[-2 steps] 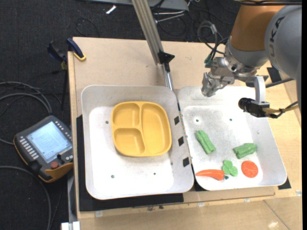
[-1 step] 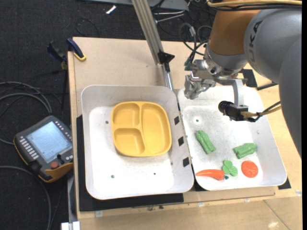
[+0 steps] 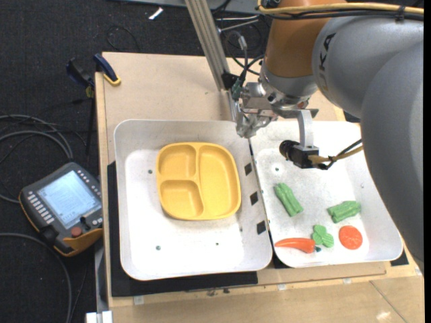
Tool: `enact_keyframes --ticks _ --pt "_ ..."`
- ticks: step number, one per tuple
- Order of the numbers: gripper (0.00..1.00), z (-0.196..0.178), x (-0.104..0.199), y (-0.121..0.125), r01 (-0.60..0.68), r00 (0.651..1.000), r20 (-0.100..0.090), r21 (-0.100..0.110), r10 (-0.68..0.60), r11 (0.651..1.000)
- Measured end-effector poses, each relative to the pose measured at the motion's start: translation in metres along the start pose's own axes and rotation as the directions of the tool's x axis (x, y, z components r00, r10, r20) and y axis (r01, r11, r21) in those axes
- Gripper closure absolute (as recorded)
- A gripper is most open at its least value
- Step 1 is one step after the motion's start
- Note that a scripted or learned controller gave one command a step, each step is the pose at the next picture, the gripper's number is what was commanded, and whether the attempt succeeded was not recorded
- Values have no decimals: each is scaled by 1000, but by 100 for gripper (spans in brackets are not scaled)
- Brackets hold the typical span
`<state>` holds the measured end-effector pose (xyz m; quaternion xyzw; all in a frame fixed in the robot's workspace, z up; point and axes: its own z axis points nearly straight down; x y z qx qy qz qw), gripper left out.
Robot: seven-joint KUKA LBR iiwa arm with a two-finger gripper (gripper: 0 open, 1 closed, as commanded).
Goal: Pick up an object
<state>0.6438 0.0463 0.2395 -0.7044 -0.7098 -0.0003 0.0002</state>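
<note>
Claw [image 3: 247, 128] hangs over the rim between the bins, whether gaping or closed I cannot tell, well apart from the green vegetable [image 3: 288, 199] in the right bin [image 3: 377, 247], so a straight drop risks striking plastic.

Arm [image 3: 377, 52] cut off by top and right edges. Gripper [image 3: 248, 128] small, partly blurred against bin rim. Right bin [image 3: 377, 247]: far right corner hidden under arm. Small green piece [image 3: 322, 236] beside orange-red piece [image 3: 296, 245], perhaps toy vegetables; shapes too small to tell.
</note>
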Motion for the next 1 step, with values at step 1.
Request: enact_keyframes --ticks 1 --pt "100 2 43 8 0 1000 0 -1 0 1000"
